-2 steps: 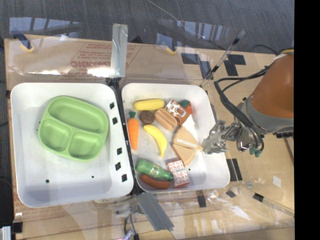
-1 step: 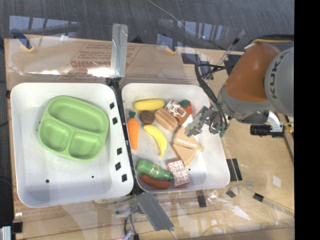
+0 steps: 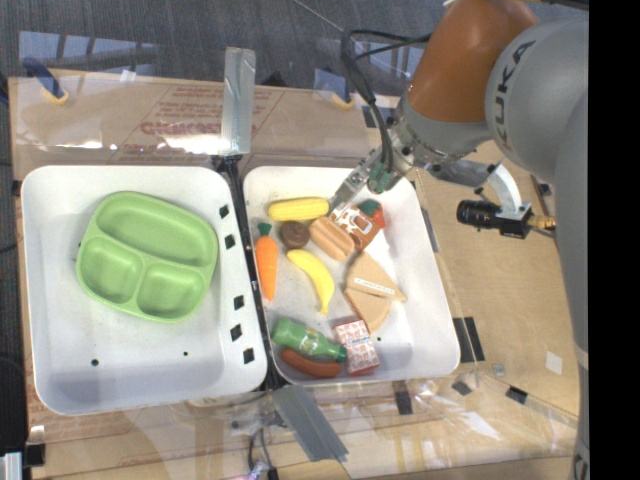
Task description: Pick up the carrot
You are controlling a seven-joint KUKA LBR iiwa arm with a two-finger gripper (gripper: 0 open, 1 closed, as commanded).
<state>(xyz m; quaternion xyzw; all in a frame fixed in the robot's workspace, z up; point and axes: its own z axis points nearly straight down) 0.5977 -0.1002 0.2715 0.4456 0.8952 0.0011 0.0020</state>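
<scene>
The orange carrot with a green top lies along the left wall of the right bin, pointing toward the front. My gripper hangs over the back of that bin, up and to the right of the carrot, just above a hot dog and a red-and-white item. Nothing shows in its grasp. The carrot lies apart from the gripper, roughly a third of the bin's width away.
Also in the right bin are a yellow corn cob, a brown round piece, a banana, a bread wedge, a green bottle, a sausage and a red box. The left bin holds a green divided plate.
</scene>
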